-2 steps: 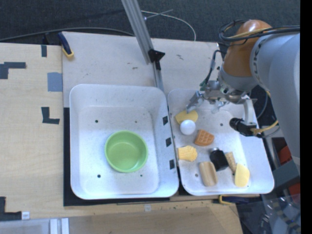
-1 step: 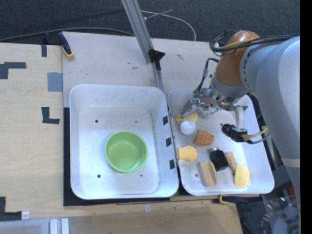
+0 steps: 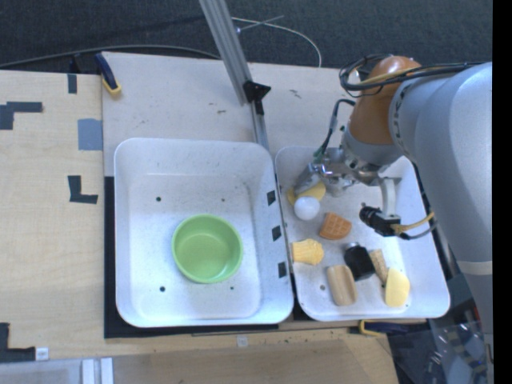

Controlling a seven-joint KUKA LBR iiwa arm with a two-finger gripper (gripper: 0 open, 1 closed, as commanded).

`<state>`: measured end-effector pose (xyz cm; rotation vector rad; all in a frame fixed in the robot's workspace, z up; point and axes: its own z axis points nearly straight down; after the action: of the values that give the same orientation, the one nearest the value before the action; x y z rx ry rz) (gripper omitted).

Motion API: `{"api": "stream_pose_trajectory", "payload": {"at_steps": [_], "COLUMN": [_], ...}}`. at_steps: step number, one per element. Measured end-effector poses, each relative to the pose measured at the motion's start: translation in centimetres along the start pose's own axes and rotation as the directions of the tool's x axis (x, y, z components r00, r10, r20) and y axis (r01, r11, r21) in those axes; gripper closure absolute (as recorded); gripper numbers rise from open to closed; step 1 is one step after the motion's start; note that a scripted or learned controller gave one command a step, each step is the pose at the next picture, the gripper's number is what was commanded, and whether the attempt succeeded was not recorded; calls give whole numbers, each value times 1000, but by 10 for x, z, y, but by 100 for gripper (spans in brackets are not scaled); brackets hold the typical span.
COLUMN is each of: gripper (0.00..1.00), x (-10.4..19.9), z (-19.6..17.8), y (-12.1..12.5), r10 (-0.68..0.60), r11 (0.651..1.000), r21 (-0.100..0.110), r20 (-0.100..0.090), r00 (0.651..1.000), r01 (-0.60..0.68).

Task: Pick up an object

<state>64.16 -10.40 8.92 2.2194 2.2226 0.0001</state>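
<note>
Pale wood tabletop (image 3: 48, 238) carries two white bins: the left bin (image 3: 136, 166) holds a green bowl (image 3: 207, 249), and the right bin (image 3: 424, 294) holds small food-like pieces, with the grey arm (image 3: 448, 126) reaching over its far end. We log the jaws (image 3: 320, 178) low at that bin's far-left corner, directly over a yellow piece (image 3: 312, 190), with a white ball (image 3: 306, 208) just beside it toward the camera, so the likely target lies straight beneath rather than off to a side. Wrist hardware and cables mask the tips, so we cannot tell whether the jaws are wide, narrow or holding; the yellow piece is half hidden, its long axis unreadable.
</note>
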Motion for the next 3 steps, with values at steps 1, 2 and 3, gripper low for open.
{"api": "stream_pose_trajectory", "payload": {"at_steps": [1, 2, 3], "gripper": [100, 100, 100], "x": [-1, -1, 5], "z": [-14, -61, -105], "y": [3, 12, 15], "r10": [-1, -1, -1], "r11": [1000, 1000, 1000], "r21": [-8, -4, -2], "r20": [3, 0, 0], "r00": [1000, 1000, 1000], "r01": [1, 1, 1]}}
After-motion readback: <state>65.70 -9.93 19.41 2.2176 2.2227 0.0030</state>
